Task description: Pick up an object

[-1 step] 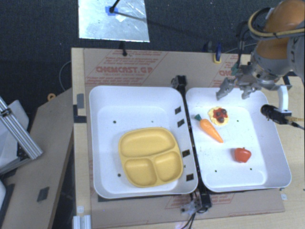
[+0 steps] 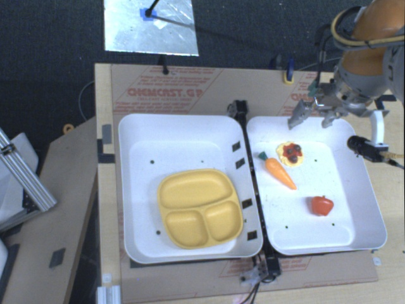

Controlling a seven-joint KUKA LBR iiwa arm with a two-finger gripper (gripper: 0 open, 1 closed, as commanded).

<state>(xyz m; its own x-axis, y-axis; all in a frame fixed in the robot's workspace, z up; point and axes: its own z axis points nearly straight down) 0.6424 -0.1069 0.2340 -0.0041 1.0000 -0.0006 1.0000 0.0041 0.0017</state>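
Note:
In the right bin [image 2: 354,233] lie an orange carrot [image 2: 280,173] with a green top, a small yellow disc with red topping [image 2: 290,154] like a toy pizza, and a red pepper-like toy [image 2: 321,205]. My gripper [image 2: 312,116] hangs above the bin's far edge, open, its two grey fingers [image 2: 297,117] spread apart with nothing between them. It is well above and behind the pizza toy.
The left bin [image 2: 145,144] holds a yellow divided tray [image 2: 199,206] with three compartments. A black clip strip runs between the two bins. A silver sheet [image 2: 150,19] lies beyond the bench at the far left.

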